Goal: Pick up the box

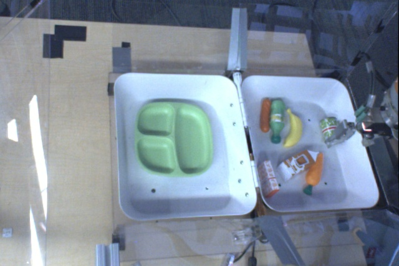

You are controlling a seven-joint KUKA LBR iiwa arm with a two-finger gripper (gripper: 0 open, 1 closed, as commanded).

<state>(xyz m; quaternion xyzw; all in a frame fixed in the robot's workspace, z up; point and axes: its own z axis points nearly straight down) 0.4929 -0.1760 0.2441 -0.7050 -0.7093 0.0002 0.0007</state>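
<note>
The wooden surface (75,152) is seen across the left and middle of the frame, and two white bins are carried on it side by side. The left bin (124,196), in the centre of the frame, is occupied by a green divided plate (174,137). The right bin (358,187), in the right part of the frame, is filled with several small things.

In the upper left part of the right bin a yellow banana (293,128), a green bottle (277,120) and an orange carrot (265,114) are placed close together. Lower, near the middle of this bin, the box (295,165) is found, white and orange, lying flat and slightly turned. A second carrot (315,172) is touching its right side, and a red packet (269,177) lies just beside it on the left. A small can (329,128) stands nearer to the right wall.

The end effector (345,132) is seen at the right edge of the bin, touching or almost touching the can, well apart from the box. It cannot be told if its fingers are apart or together, because this part is small and blurred.

The task is judged to be not yet done: the box is resting on the bin floor, and nothing is gripped on it. The approach to the box, the grasp and the lift are all left.
</note>
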